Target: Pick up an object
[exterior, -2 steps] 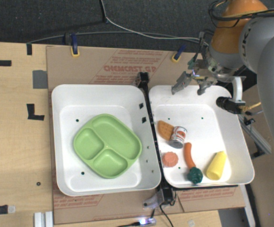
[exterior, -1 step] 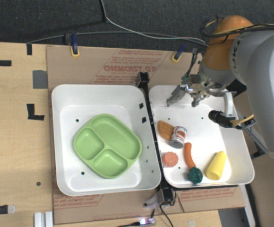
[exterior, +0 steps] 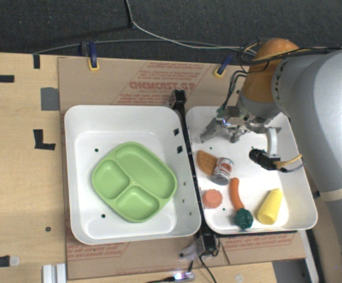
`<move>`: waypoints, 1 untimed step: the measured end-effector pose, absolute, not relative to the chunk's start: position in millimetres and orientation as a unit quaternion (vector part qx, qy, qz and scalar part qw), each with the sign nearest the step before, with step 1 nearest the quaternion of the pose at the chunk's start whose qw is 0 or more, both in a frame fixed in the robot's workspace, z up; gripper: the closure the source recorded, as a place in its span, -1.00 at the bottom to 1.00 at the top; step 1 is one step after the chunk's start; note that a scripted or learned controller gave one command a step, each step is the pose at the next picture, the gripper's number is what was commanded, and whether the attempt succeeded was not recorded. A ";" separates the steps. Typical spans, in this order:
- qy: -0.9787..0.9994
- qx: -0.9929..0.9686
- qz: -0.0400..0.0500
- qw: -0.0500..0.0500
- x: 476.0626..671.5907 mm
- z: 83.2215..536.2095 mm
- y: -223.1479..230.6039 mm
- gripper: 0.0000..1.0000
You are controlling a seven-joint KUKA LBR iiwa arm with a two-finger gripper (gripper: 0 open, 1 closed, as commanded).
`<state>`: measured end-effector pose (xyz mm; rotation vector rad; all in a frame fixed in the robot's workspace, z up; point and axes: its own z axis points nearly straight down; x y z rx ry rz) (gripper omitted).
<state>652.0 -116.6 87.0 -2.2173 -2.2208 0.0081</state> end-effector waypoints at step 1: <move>-0.708 -0.706 0.001 -0.001 652.3 85.4 -116.3 -1.00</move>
